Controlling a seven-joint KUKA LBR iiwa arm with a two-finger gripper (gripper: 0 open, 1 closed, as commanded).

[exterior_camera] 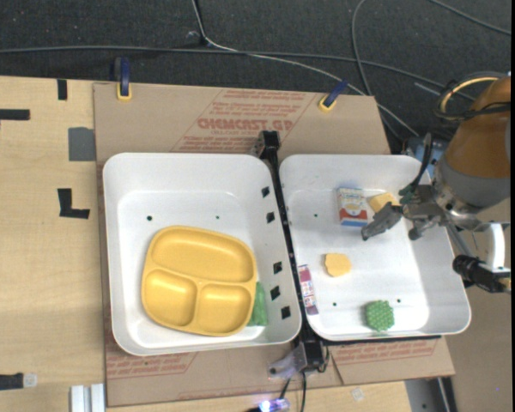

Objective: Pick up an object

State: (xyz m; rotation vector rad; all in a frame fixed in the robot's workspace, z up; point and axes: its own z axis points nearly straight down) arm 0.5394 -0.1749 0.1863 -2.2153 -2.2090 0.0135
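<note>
Reaches in from the right edge of the frame, with the gripper [400, 227] low over the right bin [442, 320], upper right part. Seems to leave the jaws spread, with nothing between them, presumably ready to close on something below. Finds the likeliest targets just left of the gripper: a small carton [352, 206] and a yellow piece [381, 201] touching it, near the bin's upper wall. Offers other picks lower in that bin: a yellow chunk [337, 265] at the middle and a green lump [378, 315] near the lower wall, both well apart and so easier to grasp cleanly. Keeps the yellow divided tray [197, 280] in the left bin [120, 178], probably too broad for these jaws.
</note>
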